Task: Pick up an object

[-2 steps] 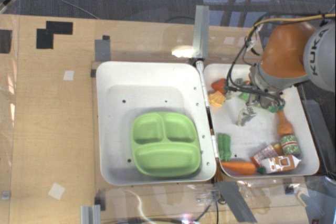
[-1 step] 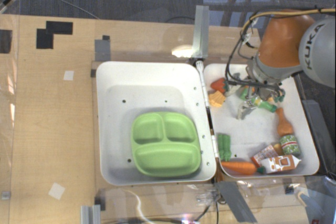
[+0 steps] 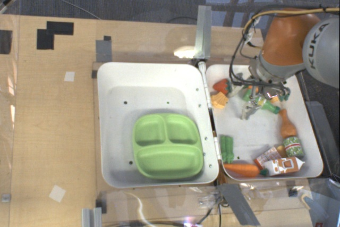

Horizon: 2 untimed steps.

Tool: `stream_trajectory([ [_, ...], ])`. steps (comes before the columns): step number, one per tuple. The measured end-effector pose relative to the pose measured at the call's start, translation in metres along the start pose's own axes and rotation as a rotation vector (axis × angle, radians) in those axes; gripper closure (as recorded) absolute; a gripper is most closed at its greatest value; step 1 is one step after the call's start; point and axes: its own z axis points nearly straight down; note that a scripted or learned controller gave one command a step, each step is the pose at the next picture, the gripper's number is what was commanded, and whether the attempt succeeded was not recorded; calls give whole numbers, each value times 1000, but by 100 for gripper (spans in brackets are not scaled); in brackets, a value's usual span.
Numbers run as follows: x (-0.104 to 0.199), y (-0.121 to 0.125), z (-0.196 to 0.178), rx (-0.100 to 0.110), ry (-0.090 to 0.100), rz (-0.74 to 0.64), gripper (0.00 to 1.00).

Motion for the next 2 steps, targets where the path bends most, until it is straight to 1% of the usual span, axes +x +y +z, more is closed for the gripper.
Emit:
stream_trajectory([
  [1, -17, -5, -3, 15, -39, -67, 0],
  [2, -21, -5, -18, 19, -52, -66, 100],
])
